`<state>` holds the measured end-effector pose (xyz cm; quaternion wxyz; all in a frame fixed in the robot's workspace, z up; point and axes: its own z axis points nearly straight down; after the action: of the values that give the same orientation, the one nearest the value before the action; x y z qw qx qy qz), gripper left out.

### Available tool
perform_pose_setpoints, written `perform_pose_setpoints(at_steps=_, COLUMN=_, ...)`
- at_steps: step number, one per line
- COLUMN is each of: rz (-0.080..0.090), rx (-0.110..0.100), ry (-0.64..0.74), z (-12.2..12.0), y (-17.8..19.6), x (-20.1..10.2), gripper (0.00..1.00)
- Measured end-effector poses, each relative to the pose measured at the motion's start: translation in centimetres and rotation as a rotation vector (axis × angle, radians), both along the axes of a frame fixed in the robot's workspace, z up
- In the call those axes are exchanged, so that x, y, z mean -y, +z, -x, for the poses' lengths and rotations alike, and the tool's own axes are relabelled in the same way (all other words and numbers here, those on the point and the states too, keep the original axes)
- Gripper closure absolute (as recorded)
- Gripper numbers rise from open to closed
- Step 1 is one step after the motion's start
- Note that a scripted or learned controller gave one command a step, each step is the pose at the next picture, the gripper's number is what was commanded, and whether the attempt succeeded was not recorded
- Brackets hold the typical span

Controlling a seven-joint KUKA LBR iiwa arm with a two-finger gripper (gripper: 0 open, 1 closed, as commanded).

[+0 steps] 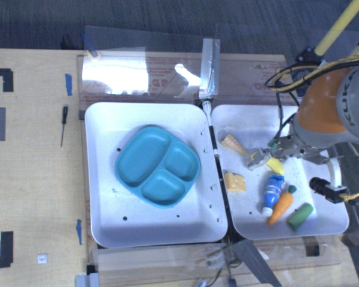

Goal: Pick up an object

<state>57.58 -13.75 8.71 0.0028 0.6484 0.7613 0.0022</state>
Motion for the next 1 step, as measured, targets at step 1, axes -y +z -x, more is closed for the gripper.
perform_pose_setpoints(at_steps=1, rz=0.002, rx=0.005, ry=-0.001, z=-0.24, y=1.03, x=0.07, gripper=1.0)
